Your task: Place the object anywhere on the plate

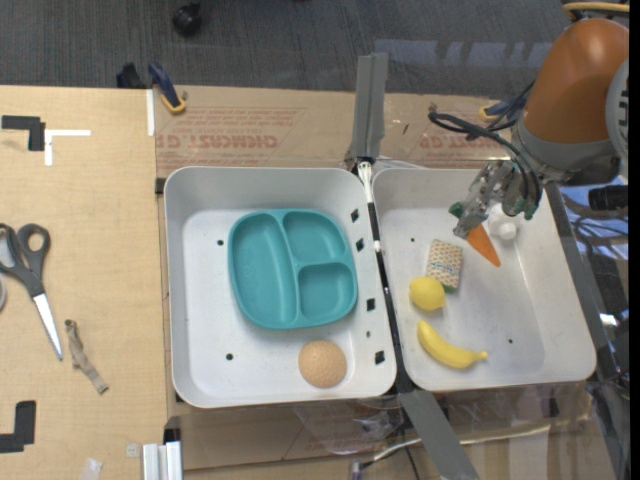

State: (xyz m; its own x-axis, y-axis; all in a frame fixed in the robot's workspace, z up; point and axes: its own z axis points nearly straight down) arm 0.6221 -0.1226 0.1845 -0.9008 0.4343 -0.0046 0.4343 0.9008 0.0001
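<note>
My hand [478,211] is hovering over the carrot [484,245] in the right bin [560,308]; how far it is open I cannot tell. The plate [293,267] is sitting well apart, risking a drop crossing the bins' rims.

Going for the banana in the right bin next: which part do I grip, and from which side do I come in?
Grip the banana at its thick middle, coming straight down from above. It lies flat on the right bin floor, curving from upper left to lower right, so set the fingers across that line. The lemon sits just above its upper end; the middle is probably safer than that end.
</note>
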